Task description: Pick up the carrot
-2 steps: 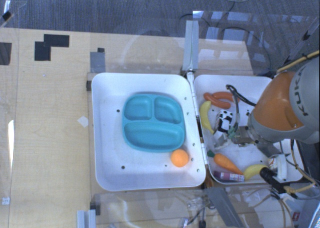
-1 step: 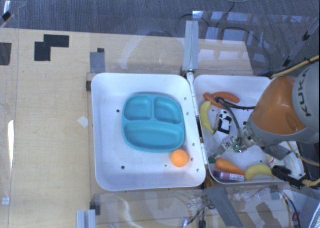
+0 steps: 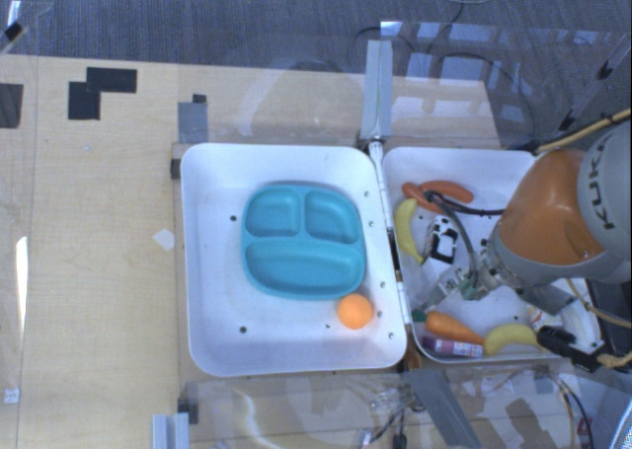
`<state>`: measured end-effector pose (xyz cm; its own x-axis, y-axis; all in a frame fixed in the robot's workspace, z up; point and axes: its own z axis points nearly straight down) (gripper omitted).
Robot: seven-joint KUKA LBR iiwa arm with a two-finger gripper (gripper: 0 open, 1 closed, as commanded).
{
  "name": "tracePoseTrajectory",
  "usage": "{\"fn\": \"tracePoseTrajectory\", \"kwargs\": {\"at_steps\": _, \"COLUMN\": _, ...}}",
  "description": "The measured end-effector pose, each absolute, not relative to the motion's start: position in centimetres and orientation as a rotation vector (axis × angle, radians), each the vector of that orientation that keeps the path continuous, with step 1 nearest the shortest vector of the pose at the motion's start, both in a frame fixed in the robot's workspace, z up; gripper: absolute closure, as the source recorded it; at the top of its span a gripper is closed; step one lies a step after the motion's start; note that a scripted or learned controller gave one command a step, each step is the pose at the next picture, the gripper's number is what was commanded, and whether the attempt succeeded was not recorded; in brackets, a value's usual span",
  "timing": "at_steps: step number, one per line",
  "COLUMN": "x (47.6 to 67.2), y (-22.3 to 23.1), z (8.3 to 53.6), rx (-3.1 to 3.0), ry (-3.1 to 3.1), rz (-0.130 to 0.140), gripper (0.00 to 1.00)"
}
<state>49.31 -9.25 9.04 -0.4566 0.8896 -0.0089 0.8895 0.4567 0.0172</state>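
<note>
The carrot [image 3: 452, 326], orange with a small green end, lies near the front wall of the right bin [image 3: 513, 163], pointing left to right. My gripper [image 3: 459, 277] hangs low in the middle of that bin, just above and behind the carrot, below the orange wrist band [image 3: 553, 210]. The arm hides the right half of the bin. Nothing can be seen held.
In the right bin, a yellow banana [image 3: 407, 225] lies by the left wall, a red-orange sausage-shaped piece [image 3: 444, 190] at the back, a second banana [image 3: 513, 337] and a dark red item [image 3: 452, 346] at the front. The left bin [image 3: 212, 269] holds a blue divided plate [image 3: 303, 240] and an orange ball [image 3: 355, 311].
</note>
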Motion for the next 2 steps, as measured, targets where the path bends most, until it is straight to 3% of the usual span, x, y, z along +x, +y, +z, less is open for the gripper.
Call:
{"fn": "tracePoseTrajectory", "kwargs": {"at_steps": 1, "x": 49.0, "y": -12.1, "z": 10.5, "rx": 1.142, "ry": 2.916, "rz": 0.003, "gripper": 0.00}}
{"fn": "tracePoseTrajectory", "kwargs": {"at_steps": 2, "x": 49.2, "y": -14.7, "z": 9.0, "rx": 0.935, "ry": 2.983, "rz": 0.008, "gripper": 0.00}}
